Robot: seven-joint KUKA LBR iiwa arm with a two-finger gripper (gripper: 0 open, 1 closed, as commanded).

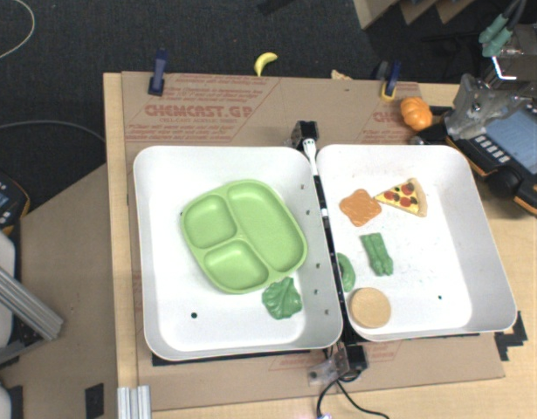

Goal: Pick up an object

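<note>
The right bin (478,234) holds a pizza slice (402,197), an orange flat piece (360,206), a green ridged piece (377,254), a round tan disc (370,307) and a small green item (345,271) against its left wall. In the left bin (159,234) lie a green divided plate (242,234) and a green leafy piece (283,298). My gripper (479,110) shows as a grey metal part at the upper right, beyond the far right corner of the right bin and away from every object.
A small orange fruit (416,113) and a yellow banana (265,61) lie on the cardboard behind the bins. Blue clamps (157,74) hold the board's far edge. A dark device with a screen (512,147) sits at the right.
</note>
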